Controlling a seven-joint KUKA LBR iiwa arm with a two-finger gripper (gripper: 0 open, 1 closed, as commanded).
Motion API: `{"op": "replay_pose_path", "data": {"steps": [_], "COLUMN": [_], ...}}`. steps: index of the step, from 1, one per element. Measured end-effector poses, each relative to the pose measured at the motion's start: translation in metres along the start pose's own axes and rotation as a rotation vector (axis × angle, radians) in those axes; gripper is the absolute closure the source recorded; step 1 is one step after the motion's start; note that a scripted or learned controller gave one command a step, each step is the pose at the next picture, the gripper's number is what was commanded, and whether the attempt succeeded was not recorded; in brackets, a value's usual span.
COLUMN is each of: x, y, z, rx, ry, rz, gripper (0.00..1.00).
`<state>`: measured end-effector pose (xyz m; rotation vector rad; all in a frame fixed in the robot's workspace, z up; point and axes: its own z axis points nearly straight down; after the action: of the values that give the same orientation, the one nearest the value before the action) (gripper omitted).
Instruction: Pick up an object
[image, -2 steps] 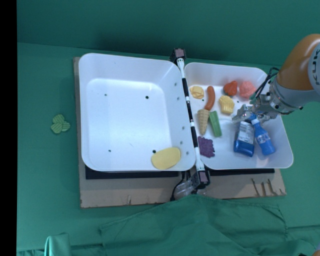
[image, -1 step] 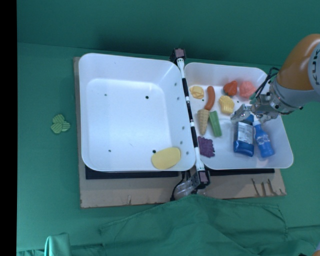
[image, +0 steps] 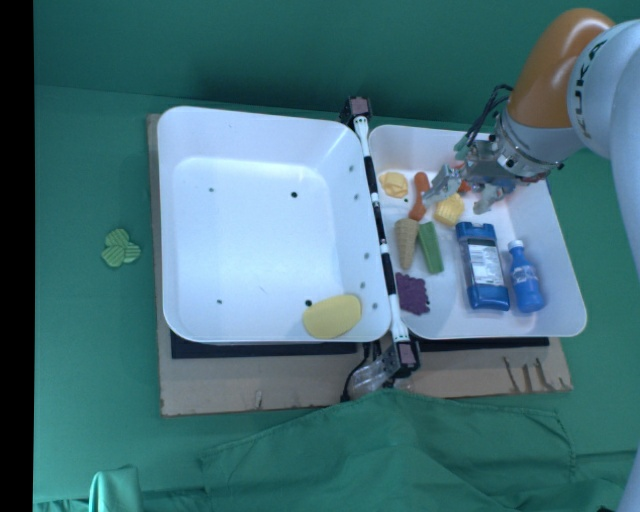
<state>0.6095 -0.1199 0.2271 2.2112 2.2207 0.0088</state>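
Observation:
My gripper (image: 466, 190) hangs over the back of the right bin (image: 560, 300), fingers spread apart and open, with nothing seen between them. Just below it lies a small yellow block (image: 449, 210). An orange carrot (image: 419, 195) and a yellow round piece (image: 394, 184) lie to its left. Further forward are a tan cone (image: 406, 242), a green stick (image: 430, 247), purple grapes (image: 412, 293), a blue box (image: 482, 264) and a blue bottle (image: 524, 277). In the left bin (image: 200, 140), a yellow oval toy (image: 332, 315) rests at the front right corner.
A green leaf-shaped toy (image: 120, 248) lies on the green table left of the bins. Both bins stand on a cardboard sheet (image: 250, 390). A crumpled green cloth (image: 400, 450) covers the front. A black-and-white divider (image: 380, 230) runs between the bins.

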Motion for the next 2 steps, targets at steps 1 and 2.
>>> {"op": "replay_pose_path", "data": {"steps": [1,2], "x": [-0.0050,-0.0051], "y": [-0.0013,-0.0014], "z": [-0.0116,-0.0112], "rx": [-0.002,-0.001], "ry": [-0.002,-0.003], "rz": [0.009,0.009], "gripper": [1.00,0.00]}}
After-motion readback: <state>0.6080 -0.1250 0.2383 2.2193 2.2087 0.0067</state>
